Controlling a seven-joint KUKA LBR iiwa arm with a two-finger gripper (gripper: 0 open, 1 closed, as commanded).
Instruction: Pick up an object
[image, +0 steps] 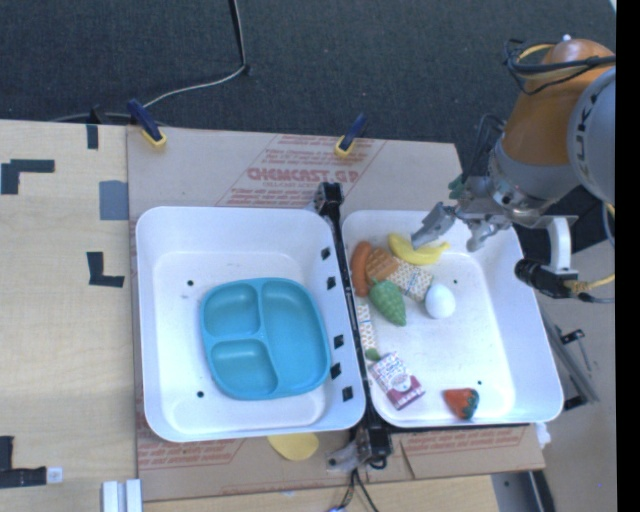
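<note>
Gripper (455, 230) hangs over the far edge of the right bin (520, 345), fingers spread apart, nothing between them. One finger sits just above the banana (415, 251); the other points down near the bin's far right rim.

Right bin contents, far end: banana lying crosswise, a carrot (360, 265) against the divider side, an orange ridged piece (381, 266) beside it, a checkered pale item (414, 279) under the banana. A green bumpy piece (389, 303) sits just nearer, with a white egg (439, 300) to its right, apart from it.

Near end: a small carton (395, 379) with red-and-white print, tilted, and a strawberry (461, 402) by the near rim.

Left bin (165, 330) holds a blue sectioned tray (264, 337), lying flat.

A yellow disc (292, 445) lies on the bench (60, 300) at the left bin's near edge, partly hidden.
</note>
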